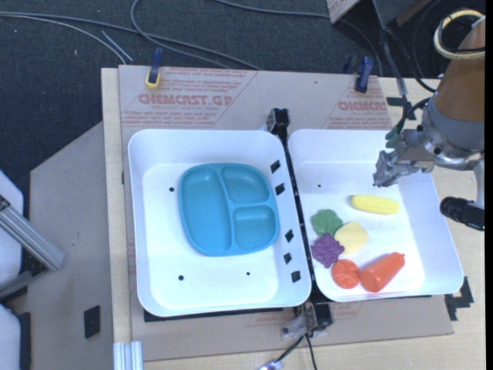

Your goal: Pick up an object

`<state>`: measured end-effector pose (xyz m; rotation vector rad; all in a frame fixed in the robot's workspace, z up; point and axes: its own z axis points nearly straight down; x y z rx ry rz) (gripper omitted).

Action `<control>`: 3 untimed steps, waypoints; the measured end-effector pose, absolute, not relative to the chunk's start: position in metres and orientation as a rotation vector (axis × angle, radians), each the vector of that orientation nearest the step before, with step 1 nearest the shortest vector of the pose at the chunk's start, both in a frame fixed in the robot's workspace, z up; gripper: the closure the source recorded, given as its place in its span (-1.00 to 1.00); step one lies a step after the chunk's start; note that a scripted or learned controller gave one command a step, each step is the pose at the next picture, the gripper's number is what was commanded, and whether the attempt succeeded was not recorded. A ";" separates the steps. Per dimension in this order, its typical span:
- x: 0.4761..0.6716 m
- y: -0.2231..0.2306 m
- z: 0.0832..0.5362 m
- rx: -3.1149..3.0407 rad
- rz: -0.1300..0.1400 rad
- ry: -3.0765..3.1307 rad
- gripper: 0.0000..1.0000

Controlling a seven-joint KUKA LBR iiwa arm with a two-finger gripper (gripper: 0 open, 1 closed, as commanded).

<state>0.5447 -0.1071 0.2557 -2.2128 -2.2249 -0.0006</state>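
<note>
The right bin (331, 151) holds toy foods: a yellow corn cob (375, 203), a green broccoli piece (326, 221), a pale yellow piece (352, 237), a purple grape bunch (326, 249), a red tomato (345, 274) and an orange-red carrot (382, 271). My gripper (383, 177) hangs over the right bin's far right part, just above and behind the corn cob. Nothing shows between its fingers.
A blue divided plate (228, 207) lies in the left bin (146, 206). A black divider with clips (286, 199) separates the bins. Clamps (154, 76) hold the cardboard base at the back. Cables run behind the bench.
</note>
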 end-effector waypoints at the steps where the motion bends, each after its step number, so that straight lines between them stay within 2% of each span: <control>1: 0.551 -0.055 0.259 -2.215 -0.002 -2.227 1.00; 2: 0.552 -0.004 0.244 -2.214 0.001 -2.224 1.00; 3: 0.566 0.050 0.226 -2.215 0.000 -2.225 1.00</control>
